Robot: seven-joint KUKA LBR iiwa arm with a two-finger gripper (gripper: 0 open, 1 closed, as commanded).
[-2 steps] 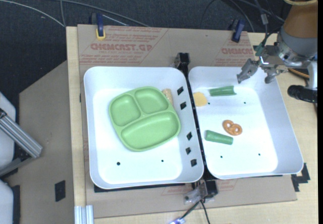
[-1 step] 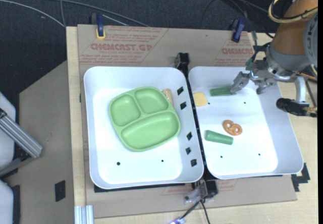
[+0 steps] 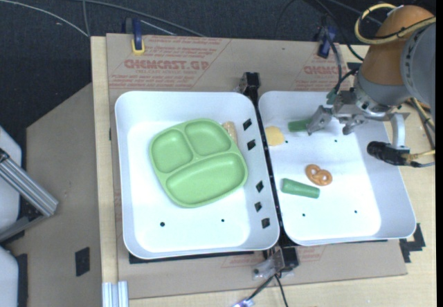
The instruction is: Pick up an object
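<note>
My gripper (image 3: pixel 332 126) hangs over the far part of the right bin (image 3: pixel 374 216), its two fingers spread open with bare white bin floor showing between them. A small green piece (image 3: pixel 297 126) lies just left of the left finger (image 3: pixel 316 124); whether they touch I cannot tell. A yellow piece (image 3: pixel 275 136) lies by the bin's left wall. Nearer the front, a brown pretzel (image 3: pixel 318 175) and a green pickle-like stick (image 3: pixel 300 189) lie apart from the gripper.
The left bin (image 3: pixel 138 216) holds a green divided plate (image 3: pixel 199 160) with a tan piece (image 3: pixel 229 131) at its far right corner. A black divider (image 3: pixel 261 160) runs between the bins. Cables (image 3: pixel 398 153) trail at the right bin's right edge.
</note>
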